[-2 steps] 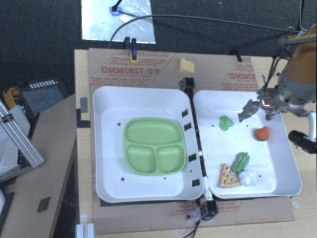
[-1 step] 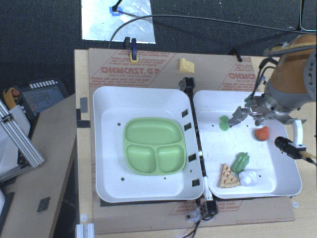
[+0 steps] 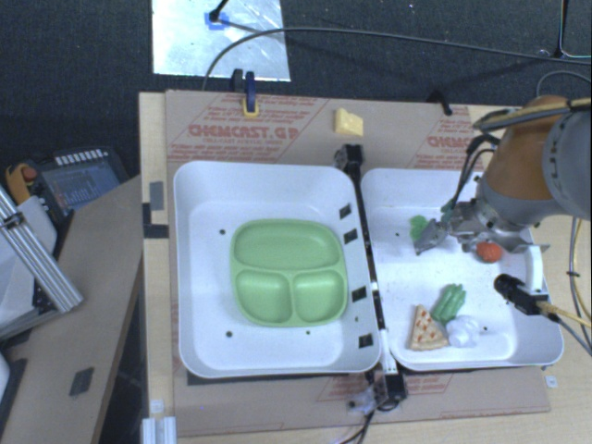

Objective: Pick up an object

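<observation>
Camera view, slanting down from above the bench, catches the two-finger metal gripper (image 3: 431,237) low inside the right shallow white plastic bin (image 3: 532,345), in its upper half, its grey fingers reaching toward the left; I cannot tell from here whether they stand apart or together, and I see nothing held between them. Just beside the tips, to the upper left, lies a small green toy piece (image 3: 419,224), so close that contact may be there, though I cannot say for sure. Behind the gripper rises the grey arm with its orange band (image 3: 520,160), coming in from the right side. Near the wrist, a little to the right and lower, sits a small round orange-red ball (image 3: 488,251). Lower in the same bin, well apart from the gripper, a green leafy toy vegetable (image 3: 450,302) lies beside a triangular toy pizza slice (image 3: 426,329), and a small white lumpy object (image 3: 463,330) rests just to the right of the slice. The left shallow white plastic bin (image 3: 199,211) holds a pale green plastic tray with three compartments (image 3: 286,272), sitting flat near its middle. Both bins rest on a sheet of brown printed cardboard (image 3: 277,128), and a small yellow block (image 3: 349,122) lies on that cardboard beyond the bins.
</observation>
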Robot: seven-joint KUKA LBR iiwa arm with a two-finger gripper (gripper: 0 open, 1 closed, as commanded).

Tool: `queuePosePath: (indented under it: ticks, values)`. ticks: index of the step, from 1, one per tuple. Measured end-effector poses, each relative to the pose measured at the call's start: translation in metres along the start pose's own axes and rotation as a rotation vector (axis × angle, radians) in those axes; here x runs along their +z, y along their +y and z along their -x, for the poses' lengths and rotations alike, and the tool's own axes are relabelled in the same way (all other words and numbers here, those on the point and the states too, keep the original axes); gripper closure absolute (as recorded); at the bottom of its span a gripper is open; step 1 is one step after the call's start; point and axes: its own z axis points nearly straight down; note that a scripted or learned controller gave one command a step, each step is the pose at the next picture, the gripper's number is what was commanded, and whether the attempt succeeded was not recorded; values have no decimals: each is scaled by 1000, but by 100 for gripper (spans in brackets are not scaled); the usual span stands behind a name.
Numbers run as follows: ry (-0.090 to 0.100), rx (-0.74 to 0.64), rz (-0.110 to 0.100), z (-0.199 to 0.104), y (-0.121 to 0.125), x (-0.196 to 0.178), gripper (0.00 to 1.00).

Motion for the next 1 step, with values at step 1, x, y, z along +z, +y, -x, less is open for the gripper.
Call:
queuePosePath:
  ticks: [1]
  values:
    - [-2, -1, 8, 1, 2, -15, 100]
